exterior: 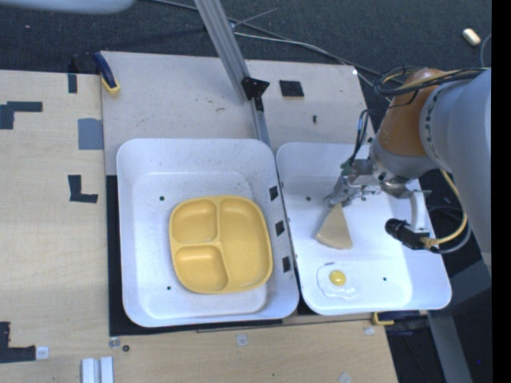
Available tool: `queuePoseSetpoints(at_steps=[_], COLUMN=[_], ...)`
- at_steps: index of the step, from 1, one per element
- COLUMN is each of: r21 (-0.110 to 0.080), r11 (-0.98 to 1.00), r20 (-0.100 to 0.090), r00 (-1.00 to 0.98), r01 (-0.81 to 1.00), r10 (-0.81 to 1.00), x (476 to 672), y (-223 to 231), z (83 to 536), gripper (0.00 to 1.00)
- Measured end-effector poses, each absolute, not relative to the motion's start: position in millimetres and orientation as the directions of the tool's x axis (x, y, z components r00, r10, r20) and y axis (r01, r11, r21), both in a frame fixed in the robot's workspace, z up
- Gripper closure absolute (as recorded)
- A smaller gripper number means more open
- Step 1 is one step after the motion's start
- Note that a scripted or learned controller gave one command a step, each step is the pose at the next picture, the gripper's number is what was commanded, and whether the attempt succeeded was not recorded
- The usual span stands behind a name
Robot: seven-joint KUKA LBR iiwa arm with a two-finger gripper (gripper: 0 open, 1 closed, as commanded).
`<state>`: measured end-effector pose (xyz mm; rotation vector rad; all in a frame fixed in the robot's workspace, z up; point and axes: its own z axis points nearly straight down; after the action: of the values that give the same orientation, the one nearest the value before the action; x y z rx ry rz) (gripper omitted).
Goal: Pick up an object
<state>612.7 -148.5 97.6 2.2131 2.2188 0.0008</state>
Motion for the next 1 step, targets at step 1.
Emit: queuePoseSetpoints(at_steps=[1], r21=[0.004], r11=[0.002], r20=[0.000], r00=[-0.002], r01=[1.000], r10=[1.000], x=[617.3], y=[-138.6], z=[153.8], gripper=[1.00])
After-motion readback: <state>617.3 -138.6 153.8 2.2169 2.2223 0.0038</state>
